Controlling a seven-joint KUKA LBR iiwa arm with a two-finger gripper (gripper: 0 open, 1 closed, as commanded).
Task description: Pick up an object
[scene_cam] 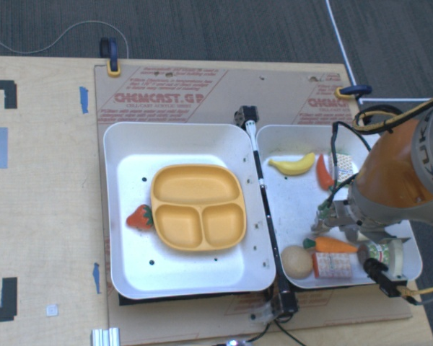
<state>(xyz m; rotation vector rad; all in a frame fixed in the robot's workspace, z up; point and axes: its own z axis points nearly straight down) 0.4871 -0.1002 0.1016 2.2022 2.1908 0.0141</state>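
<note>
My gripper (pixel 326 220) hangs low in the right bin (pixel 289 193), under the orange band of the arm. Just below it in the view lies an orange carrot (pixel 336 246), very close to the gripper's tip; whether they touch I cannot tell. A beige round object (pixel 297 262) and a red-and-white box (pixel 332 264) lie at the bin's near edge. A yellow banana (pixel 292 165) and a red pepper-like piece (pixel 323 171) rest at the far end. The arm hides part of the bin's right side.
The left bin (pixel 130 193) holds a yellow three-part plate (pixel 198 206) with a strawberry (pixel 139 218) beside its left rim. A small green-and-white item (pixel 387 253) lies at the right bin's near right corner. A black post (pixel 247 115) stands between the bins.
</note>
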